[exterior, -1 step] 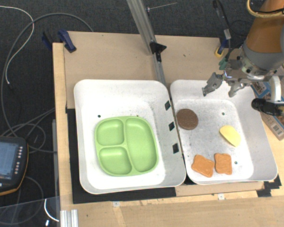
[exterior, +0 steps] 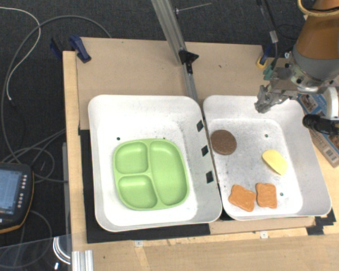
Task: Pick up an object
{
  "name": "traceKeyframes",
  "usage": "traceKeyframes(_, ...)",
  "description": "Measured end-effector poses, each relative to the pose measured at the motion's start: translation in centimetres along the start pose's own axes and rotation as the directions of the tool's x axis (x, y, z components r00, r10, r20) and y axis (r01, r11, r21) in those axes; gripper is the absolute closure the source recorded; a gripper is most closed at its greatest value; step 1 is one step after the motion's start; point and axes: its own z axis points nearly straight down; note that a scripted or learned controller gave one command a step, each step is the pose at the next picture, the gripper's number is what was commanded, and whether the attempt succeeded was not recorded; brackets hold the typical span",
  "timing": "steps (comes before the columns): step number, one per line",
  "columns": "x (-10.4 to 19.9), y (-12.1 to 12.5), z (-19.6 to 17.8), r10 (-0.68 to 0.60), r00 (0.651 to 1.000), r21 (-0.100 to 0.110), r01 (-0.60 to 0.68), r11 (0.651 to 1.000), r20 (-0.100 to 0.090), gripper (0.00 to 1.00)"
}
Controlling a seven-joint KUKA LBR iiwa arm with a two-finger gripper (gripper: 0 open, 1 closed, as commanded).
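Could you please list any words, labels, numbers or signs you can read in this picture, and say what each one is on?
None can be read.
Handheld screen at the left edge: its display shows content, too blurred to read.
Printed item at the right edge, beside the right bin: markings too small to read.

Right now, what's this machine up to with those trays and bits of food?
A robot arm reaches in from the right, its gripper poised over the far edge of the right bin with nothing visibly held. That bin holds a brown round patty, a yellow piece and two orange pieces. The left bin holds a green divided plate. Nothing has been picked up yet.
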Motion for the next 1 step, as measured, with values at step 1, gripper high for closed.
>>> traceKeyframes(1,-7.97,5.46,-1.3,0.006,1.0,-0.007,-0.006,1.0,0.008,1.0)
